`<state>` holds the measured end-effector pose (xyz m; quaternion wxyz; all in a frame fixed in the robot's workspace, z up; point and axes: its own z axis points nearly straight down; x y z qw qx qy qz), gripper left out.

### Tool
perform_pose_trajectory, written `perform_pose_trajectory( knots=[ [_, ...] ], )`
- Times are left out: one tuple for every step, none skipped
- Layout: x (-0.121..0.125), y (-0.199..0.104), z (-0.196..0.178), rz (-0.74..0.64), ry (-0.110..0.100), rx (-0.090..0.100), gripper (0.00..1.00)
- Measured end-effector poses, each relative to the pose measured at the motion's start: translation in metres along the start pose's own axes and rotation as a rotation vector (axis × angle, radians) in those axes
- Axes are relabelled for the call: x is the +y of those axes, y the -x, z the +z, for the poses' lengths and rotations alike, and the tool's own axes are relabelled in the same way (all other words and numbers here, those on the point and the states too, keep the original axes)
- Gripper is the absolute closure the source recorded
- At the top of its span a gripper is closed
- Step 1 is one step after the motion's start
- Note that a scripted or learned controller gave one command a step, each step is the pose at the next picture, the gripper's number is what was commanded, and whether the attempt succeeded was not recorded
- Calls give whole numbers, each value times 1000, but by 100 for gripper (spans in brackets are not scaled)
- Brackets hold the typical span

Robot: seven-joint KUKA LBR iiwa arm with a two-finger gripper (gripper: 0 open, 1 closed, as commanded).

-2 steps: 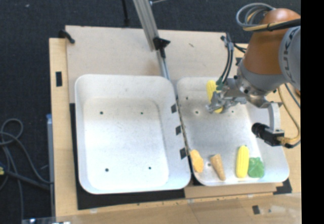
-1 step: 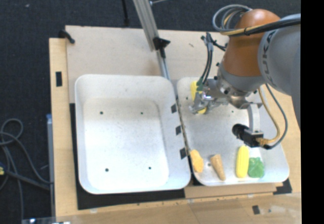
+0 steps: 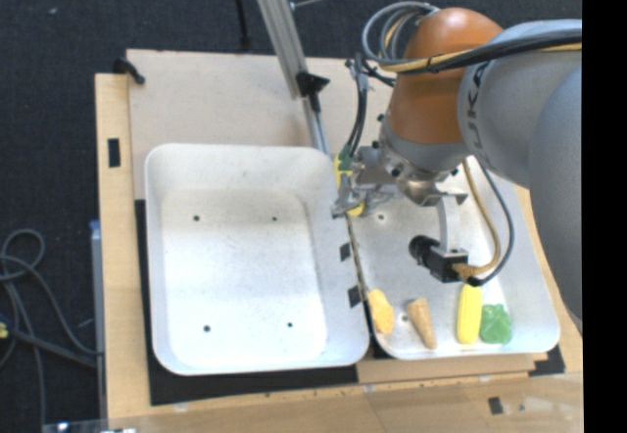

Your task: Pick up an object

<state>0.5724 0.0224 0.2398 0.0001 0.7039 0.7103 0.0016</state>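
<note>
The arm reaches over the right bin (image 3: 537,323), its gripper (image 3: 355,194) low near the wall shared with the left bin (image 3: 235,255); whether the gripper is wide, narrow or holding anything cannot be told. The candidates lie along the right bin's near edge: a corn cob (image 3: 380,312), an orange cone (image 3: 421,321), a yellow piece (image 3: 469,312) touching a green piece (image 3: 496,323). This looks like the approach step; next the gripper must travel to one toy and descend squarely. No readable writing appears.
</note>
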Motion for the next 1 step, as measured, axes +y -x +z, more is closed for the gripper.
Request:
perform_pose_trajectory(
  knots=[
    [16, -50, -9, 1, 0, 0, 100]
  ],
)
